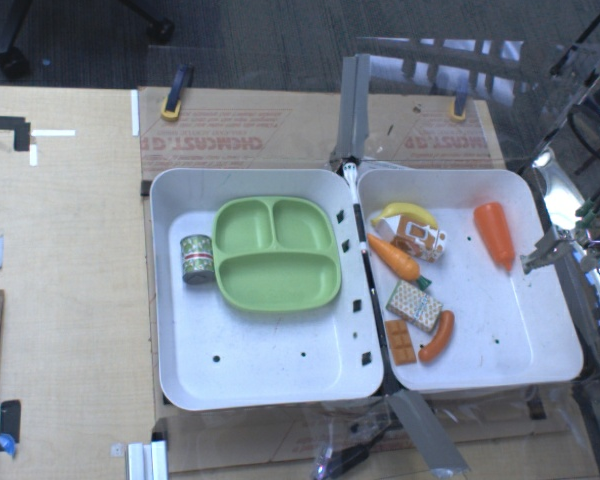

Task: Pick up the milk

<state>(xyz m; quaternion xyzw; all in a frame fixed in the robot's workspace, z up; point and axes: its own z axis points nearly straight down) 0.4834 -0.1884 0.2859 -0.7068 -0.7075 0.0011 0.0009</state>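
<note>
Milk (421, 236), a small white and orange carton, lies in the right bin (540, 358), just below a banana (404, 211) and touching a carrot (393, 257) on its lower left. The end effector (546, 253) sits at the right rim of that bin, well apart from the carton; it is partly lost against the clutter there, and I cannot tell how far it is open or whether it has anything. An orange pepper (494, 234) lies between it and the milk. Lower in the same bin are a patterned block (414, 306), a sausage (437, 337) and a brown waffle piece (401, 341). The left bin (260, 378) holds a green divided plate (277, 253) with a small can (197, 259) just beside its left edge. Both bins rest on the table (60, 268).
</note>
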